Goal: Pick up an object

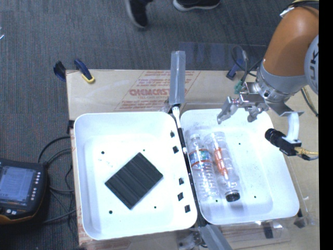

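Two clear plastic bottles lie side by side in the right bin (260, 139). The left bottle (202, 165) has a blue and red label. The right bottle (225, 166) has an orange label and a dark cap pointing toward the front. A dark ribbed rectangular pad (134, 179) lies in the left bin (93, 134). My gripper (240, 113) hangs open above the back of the right bin, its two fingers spread with nothing between them, behind and slightly right of the bottles.
A grey upright divider (178, 82) stands between the bins at the back. Blue and yellow clamps (83, 70) sit on the cardboard at the back left. A pendant (18, 187) rests on the floor at left. A person's shoes (195, 1) are beyond the bench.
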Robot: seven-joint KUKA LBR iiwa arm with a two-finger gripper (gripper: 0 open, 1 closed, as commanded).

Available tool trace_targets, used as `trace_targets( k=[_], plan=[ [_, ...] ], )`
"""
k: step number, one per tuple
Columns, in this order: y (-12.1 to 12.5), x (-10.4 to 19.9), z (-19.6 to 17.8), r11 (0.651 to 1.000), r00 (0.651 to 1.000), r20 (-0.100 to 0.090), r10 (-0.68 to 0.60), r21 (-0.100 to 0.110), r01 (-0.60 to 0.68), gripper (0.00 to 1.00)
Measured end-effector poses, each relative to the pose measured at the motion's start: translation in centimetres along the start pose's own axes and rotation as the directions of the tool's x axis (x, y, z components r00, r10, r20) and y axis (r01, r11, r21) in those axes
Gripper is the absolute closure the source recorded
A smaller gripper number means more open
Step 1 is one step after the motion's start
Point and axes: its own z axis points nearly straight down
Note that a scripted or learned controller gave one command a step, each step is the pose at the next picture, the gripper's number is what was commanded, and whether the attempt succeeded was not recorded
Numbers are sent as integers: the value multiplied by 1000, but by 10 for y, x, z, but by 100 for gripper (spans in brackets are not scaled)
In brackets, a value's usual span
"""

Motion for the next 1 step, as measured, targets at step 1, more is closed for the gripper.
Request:
trace_targets(
  k=[1],
  plan=[
    [-12, -20, 104, 994, 994, -2, -105, 3, 105, 0]
  ],
)
